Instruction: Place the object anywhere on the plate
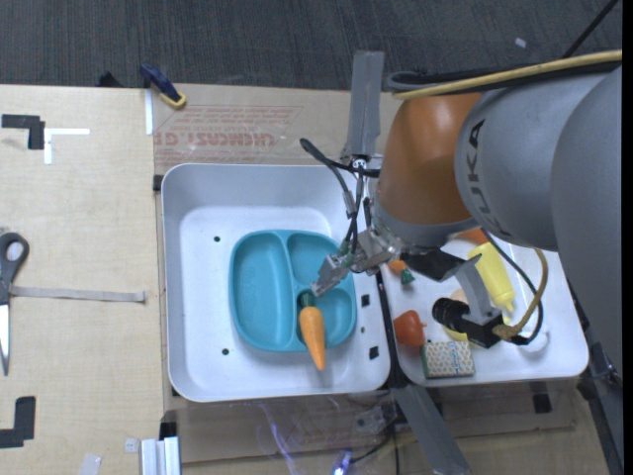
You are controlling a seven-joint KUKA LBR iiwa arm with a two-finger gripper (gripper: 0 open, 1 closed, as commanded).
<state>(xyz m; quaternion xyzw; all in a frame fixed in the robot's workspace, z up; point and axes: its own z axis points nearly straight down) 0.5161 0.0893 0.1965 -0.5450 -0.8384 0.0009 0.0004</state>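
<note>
Carrot (313, 336) lies on the teal plate (259, 290) at its lower right section, tip over the rim, in the left bin (188, 295). End effector (329, 277) sits just above the carrot, apparently released; nothing between its fingers. Right bin (554, 354) holds a tomato (408, 328), sponge (448, 359), banana (495, 277).
</note>
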